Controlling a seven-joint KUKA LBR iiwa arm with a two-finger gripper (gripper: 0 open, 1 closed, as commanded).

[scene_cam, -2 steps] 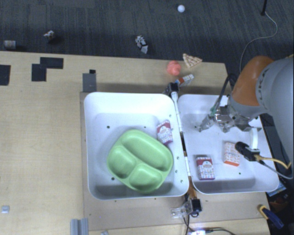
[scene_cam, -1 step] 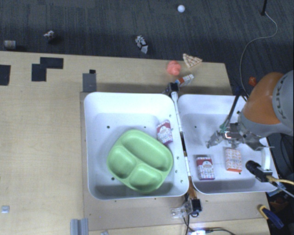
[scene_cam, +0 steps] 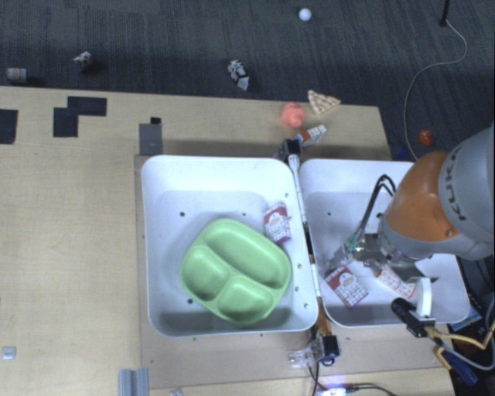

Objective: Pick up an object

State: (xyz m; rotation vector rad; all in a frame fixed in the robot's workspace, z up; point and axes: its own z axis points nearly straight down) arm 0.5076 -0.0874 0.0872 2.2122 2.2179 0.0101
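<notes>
We note smooth white plastic bins (scene_cam: 158, 232), a glossy green plastic tray (scene_cam: 236, 268), and a matt wooden bench (scene_cam: 69, 255).

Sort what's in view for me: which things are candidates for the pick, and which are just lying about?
Job:
end effector, low in the right bin
red and white packet under it
second packet in the left bin
green divided tray

Lying about:
pink ball
pizza slice toy
white ball

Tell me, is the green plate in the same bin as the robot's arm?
No, the green plate lies in the left bin, while the arm reaches into the right bin.
</notes>
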